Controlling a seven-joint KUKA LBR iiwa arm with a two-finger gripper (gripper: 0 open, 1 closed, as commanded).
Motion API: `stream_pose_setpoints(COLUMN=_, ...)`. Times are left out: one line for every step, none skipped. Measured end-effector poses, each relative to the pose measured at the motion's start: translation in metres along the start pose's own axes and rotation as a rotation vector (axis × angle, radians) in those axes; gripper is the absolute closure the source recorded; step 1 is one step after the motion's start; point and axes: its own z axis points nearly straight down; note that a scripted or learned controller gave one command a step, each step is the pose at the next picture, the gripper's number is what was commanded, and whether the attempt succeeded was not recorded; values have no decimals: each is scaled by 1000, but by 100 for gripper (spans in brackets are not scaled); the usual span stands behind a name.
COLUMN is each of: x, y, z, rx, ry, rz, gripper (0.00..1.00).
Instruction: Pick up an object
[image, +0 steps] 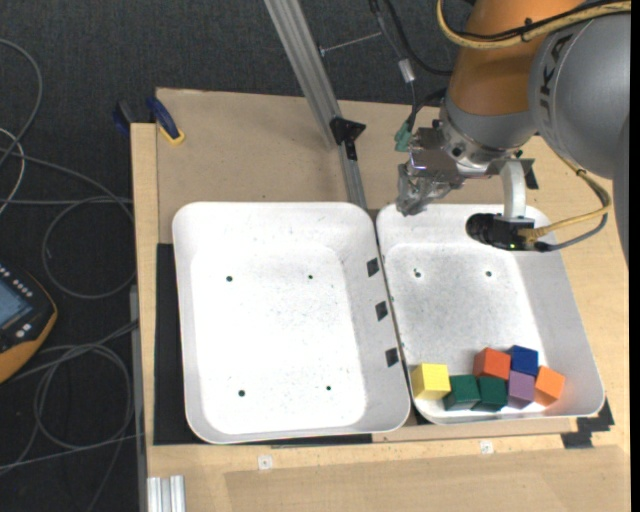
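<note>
i'm at the approach step: the gripper (413, 203) hangs at the far rim of the right bin (560, 300), and i cannot tell how its jaws stand. the blocks (489, 380) (yellow, greens, oranges, blue, purple) huddle in the near corner, well apart. next i'd travel over them, then descend.

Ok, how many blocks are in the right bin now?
7, clustered at the right bin's near edge: yellow block, two green blocks, red-orange block, blue block, purple block, orange block. More may hide behind them.
</note>
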Motion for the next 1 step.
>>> stream_pose_setpoints(x=53, y=-6, z=-3, rx=1, ry=0, rz=0, gripper=100)
